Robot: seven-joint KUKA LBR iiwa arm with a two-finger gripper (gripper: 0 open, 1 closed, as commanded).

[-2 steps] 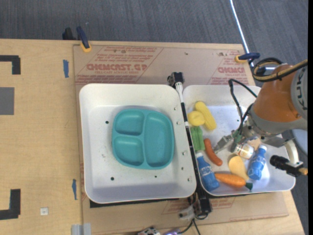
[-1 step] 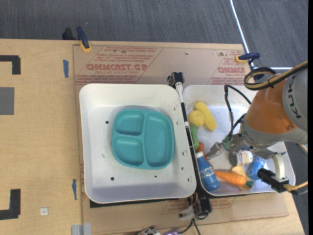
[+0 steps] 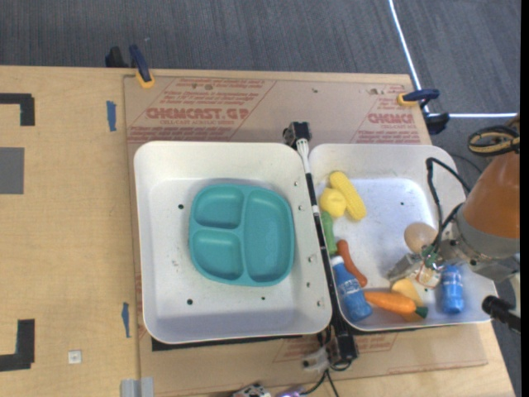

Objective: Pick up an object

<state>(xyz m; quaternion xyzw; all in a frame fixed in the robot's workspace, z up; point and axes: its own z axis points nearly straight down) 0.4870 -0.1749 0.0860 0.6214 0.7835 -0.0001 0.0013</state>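
Bench (image 3: 58, 246) lying under a brown cardboard sheet (image 3: 248, 110) that is bearing both bins. Landmark: the right bin (image 3: 388, 172).

Left bin (image 3: 157, 246) sitting just beside the right bin, their rims touching along the middle. It is holding a teal divided plate (image 3: 241, 231), lying flat near its centre.

Arm (image 3: 496, 205) reaching into the right bin from its right side, orange band showing above the wrist. Gripper (image 3: 423, 265) hanging low over the bin's near-right part; too cluttered and small there to tell how its fingers are standing or whether anything is sitting between them.

Inside the right bin, in falling size:
- yellow corn cob (image 3: 347, 195) lying in the far-left part, touching a yellow lump (image 3: 332, 203).
- blue bottle (image 3: 354, 298) lying along the left wall, near corner.
- carrot (image 3: 392, 303) lying along the near wall, just under the gripper.
- blue can (image 3: 451, 293) standing just right of the gripper.
- red pepper (image 3: 347, 261) lying left of the gripper.
- tan round object (image 3: 418, 236) sitting just beyond the gripper.
- small yellow piece (image 3: 407, 288) lying right beside the gripper tip.
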